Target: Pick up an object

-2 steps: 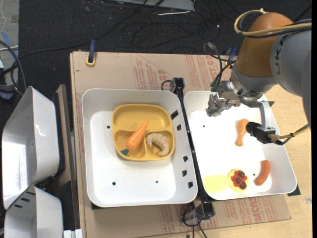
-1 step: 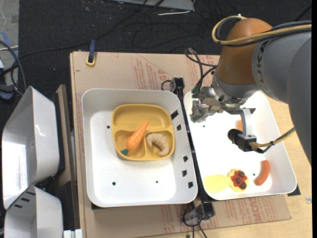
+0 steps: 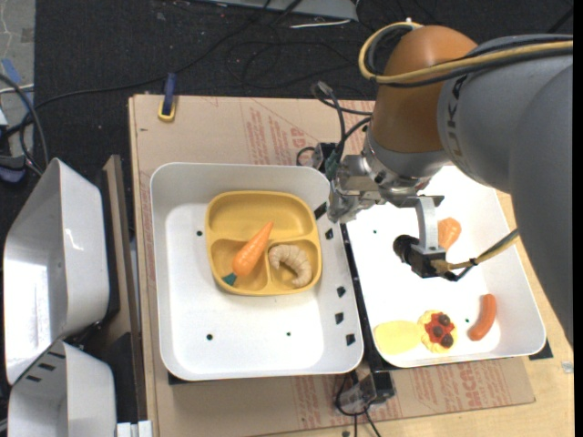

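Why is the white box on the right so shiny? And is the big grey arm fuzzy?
Camera view: the right bin glares brightest just beside the arm, washing out its floor; the left bin looks duller and evenly lit. Camera view: the arm looks slightly soft, being nearest the lens, while the carrot looks sharp.

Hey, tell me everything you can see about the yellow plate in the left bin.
The yellow plate is a rounded-square dish, smooth like plastic, with raised ridges dividing it into one wide upper section and two smaller lower ones. It lies flat on the floor of the left bin, toward that bin's far side. An orange carrot lies slantwise on it, thick end in the lower left section. A pale, curled shrimp-like piece sits in the lower right section.
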You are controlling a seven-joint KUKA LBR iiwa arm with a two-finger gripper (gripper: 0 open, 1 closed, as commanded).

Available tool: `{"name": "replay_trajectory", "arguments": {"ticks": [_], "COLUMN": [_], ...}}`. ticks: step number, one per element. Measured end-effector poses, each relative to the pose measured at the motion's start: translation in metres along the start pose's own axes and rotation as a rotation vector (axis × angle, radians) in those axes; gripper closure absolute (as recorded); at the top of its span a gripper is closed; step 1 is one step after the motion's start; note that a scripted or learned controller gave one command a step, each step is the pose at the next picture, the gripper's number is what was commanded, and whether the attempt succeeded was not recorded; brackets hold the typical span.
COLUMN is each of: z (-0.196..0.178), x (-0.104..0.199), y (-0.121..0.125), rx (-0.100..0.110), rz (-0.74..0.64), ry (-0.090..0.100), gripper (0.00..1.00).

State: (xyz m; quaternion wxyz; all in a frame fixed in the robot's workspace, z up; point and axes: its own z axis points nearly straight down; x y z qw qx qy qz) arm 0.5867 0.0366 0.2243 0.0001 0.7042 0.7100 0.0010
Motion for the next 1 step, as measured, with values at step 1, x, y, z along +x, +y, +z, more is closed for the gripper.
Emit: {"name": "replay_trajectory", "arguments": {"ticks": [1], "z": [-0.0054], "x": [0.0434], "y": [-0.0050], "rx": [0.001], "rz": [0.000], "ry": [0.000], "gripper": [1.00]}}
